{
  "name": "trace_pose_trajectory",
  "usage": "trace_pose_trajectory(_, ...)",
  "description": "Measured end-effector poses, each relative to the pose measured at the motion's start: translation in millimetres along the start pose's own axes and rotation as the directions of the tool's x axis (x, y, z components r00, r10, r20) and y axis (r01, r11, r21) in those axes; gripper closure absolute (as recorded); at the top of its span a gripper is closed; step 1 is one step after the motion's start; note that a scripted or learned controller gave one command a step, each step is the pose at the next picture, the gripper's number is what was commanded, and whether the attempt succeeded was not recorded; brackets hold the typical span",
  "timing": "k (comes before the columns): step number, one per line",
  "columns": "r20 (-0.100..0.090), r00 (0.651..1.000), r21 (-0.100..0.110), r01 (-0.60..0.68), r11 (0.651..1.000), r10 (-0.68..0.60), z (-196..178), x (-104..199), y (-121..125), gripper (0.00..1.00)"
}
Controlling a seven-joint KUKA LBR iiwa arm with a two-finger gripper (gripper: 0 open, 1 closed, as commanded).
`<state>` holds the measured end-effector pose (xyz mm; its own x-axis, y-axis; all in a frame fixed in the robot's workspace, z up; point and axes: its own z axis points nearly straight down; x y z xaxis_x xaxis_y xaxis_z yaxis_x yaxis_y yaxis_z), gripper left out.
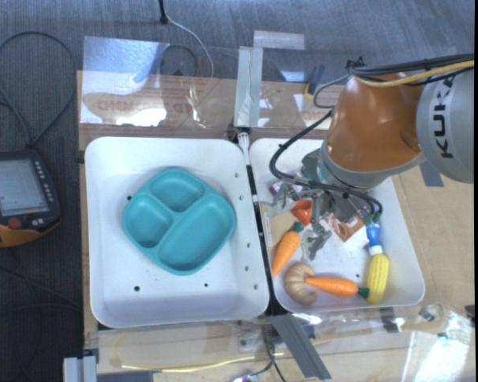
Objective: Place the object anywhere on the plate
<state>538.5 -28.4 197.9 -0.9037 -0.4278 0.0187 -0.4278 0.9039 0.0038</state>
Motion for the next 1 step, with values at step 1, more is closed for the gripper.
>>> trace_pose_trajectory(1, -0.004, 1.0, 0.0, -0.002, 1.0, 0.002, -6.1, -0.1, -0.3, 1.0)
